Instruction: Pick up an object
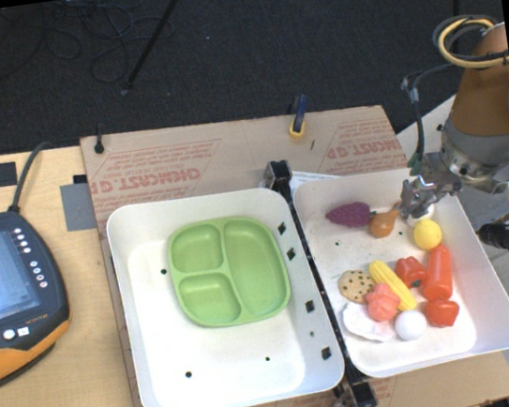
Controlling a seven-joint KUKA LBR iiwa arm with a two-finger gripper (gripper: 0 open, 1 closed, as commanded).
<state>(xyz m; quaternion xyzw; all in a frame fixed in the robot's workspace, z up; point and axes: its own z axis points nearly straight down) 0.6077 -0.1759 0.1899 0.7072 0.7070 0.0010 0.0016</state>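
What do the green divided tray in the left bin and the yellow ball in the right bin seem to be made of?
The green divided tray looks like moulded plastic with a matte finish: uniform colour, rounded compartment ridges, no glare. The yellow ball looks like smooth plastic or rubber, probably toy fruit, with an even colour and a faint sheen; which one is unclear.

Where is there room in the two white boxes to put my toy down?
Left bin: bare floor in front of the green divided plate and along its left side. Right bin: a bare patch between the purple toy and the cookie. Crowded near the corn and white ball.
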